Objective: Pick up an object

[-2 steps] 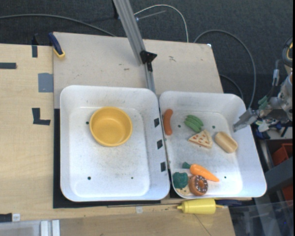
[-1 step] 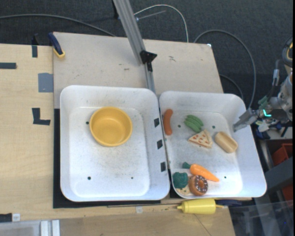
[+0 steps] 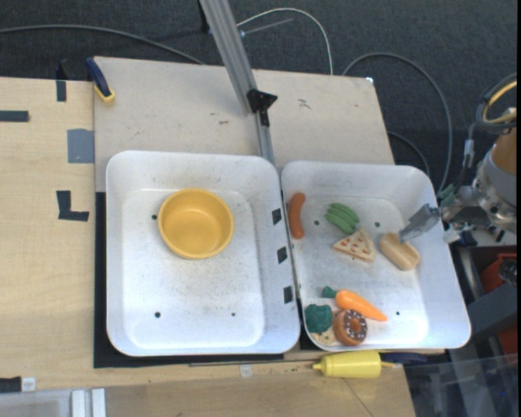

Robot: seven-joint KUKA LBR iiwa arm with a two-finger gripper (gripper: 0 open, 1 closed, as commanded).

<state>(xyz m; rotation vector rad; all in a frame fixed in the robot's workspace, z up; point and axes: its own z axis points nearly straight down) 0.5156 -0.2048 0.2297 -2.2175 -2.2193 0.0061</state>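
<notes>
— At the right bin's (image 3: 434,315) far edge, the gripper (image 3: 419,222) hangs low, its tip just above and beside the bread roll (image 3: 399,252). Is that the pick?

— I'd judge so; the roll is the nearest thing, lying free on the bin floor with the pizza slice (image 3: 354,247) just beside it on the left.

— Are the jaws spread or pressed together?

— I cannot tell; the tip reads as one grey wedge from this angle. Nothing shows between them.

— So how to do it well?

— Centre over the roll's middle, not its end. Close across the narrow width, so the rounded crust doesn't squirt out. Come straight down, staying off the pizza slice.

— Other choices?

— The carrot (image 3: 360,304), the donut (image 3: 352,327) and a teal piece (image 3: 319,316) crowd together near the front; the sausage (image 3: 296,215) and the green vegetable (image 3: 341,216) lie apart. The yellow bowl (image 3: 195,223) sits alone in the left bin (image 3: 122,259).
</notes>
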